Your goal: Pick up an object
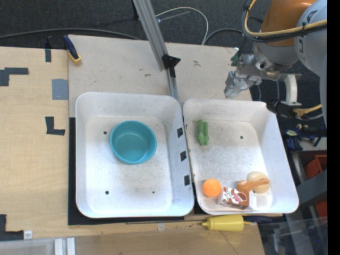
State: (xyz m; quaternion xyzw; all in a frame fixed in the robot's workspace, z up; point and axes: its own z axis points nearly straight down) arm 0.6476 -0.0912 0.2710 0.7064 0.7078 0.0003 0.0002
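Looking down on the counter [122, 68], we see two white bins side by side. Our gripper [234, 87] hangs above the far rim of the right bin [276, 137], near that bin's far corner, below the grey arm [313, 20] with its orange band. Whether the fingers are open or closed we cannot tell, since they appear as one blurred grey shape; nothing shows between them.

The left bin [85, 142] holds a teal bowl [133, 142], upright, toward its far left part. In the right bin a green object [202, 132] lies near the far left side, close to the wall shared with the left bin and well apart from the gripper. At the near end of that bin we find an orange ball [212, 188], just beside a small red and white packet [234, 197], with a tan rounded item [255, 184] and a white piece [260, 200] crowded against it.

A yellow bottle [227, 223] lies on its side just outside the near rim of the right bin. A slanted metal pole [154, 31] crosses above the far edge between the bins.
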